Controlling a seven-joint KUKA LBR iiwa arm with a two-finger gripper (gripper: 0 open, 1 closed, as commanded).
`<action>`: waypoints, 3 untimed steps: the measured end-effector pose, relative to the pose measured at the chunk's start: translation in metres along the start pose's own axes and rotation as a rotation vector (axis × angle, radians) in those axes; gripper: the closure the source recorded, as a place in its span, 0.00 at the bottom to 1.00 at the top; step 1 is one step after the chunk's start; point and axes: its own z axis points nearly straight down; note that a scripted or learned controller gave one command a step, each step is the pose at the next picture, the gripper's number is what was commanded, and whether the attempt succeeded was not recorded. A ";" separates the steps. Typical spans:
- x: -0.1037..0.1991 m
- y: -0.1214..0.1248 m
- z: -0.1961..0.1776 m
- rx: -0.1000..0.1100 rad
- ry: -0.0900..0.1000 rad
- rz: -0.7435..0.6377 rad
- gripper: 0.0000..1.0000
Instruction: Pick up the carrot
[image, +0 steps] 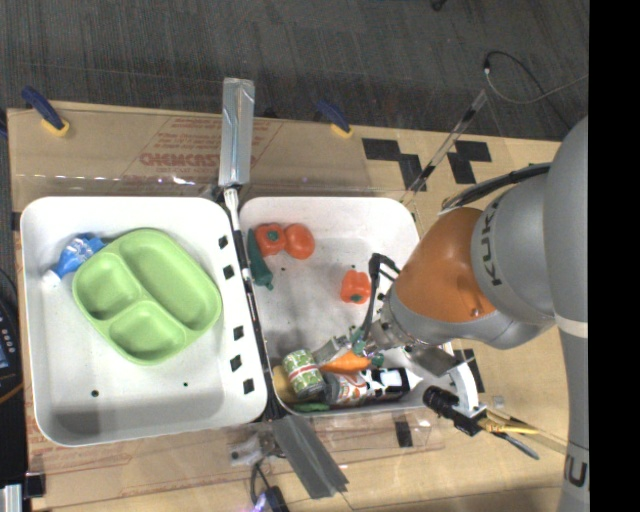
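Observation:
The carrot (342, 363) is small and orange, with its pointed tip aimed left. It sits at the front of the right bin (330, 215), on top of a green-labelled can (300, 372) and a dark bottle (378, 383). My gripper (364, 348) comes down from the right under the orange wrist band. Its fingers are closed on the carrot's thick right end. The wrist hides part of that end.
Also in the right bin are two orange-red toy fruits (285, 240), a green piece (258, 264) by the left wall, and a small orange item (354, 286). The left bin (60, 400) holds a green divided plate (148, 293) and a blue object (78, 252).

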 end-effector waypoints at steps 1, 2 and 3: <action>0.016 0.031 0.004 0.007 0.002 0.019 0.00; -0.035 -0.014 -0.048 0.008 0.002 0.068 0.00; -0.016 -0.001 -0.003 -0.008 0.000 0.021 0.00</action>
